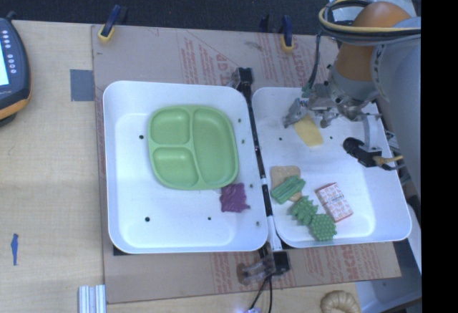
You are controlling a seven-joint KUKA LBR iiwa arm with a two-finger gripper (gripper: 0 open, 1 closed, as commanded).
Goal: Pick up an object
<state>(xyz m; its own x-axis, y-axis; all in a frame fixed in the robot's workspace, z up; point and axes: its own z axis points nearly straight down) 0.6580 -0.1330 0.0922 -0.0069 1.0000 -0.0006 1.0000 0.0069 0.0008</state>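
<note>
My gripper (pixel 312 117) hovers over the far part of the right bin (pixel 390 229), its fingers spread open. A pale yellow wedge (pixel 310 134) lies on the bin floor right under and just in front of the fingertips; I cannot tell whether they touch it. Nearer the front of this bin lie a tan square slice (pixel 284 173), a green ridged piece (pixel 288 189), two bumpy green pieces (pixel 303 210) (pixel 323 227) and a red-and-white packet (pixel 334 203).
The left bin (pixel 118 161) holds a green divided plate (pixel 193 147) and a small purple piece (pixel 233 198) near the wall between the bins. A handheld controller (pixel 11 68) rests at the bench's left edge. Clamps (pixel 109 21) (pixel 286 31) hold the board's far edge.
</note>
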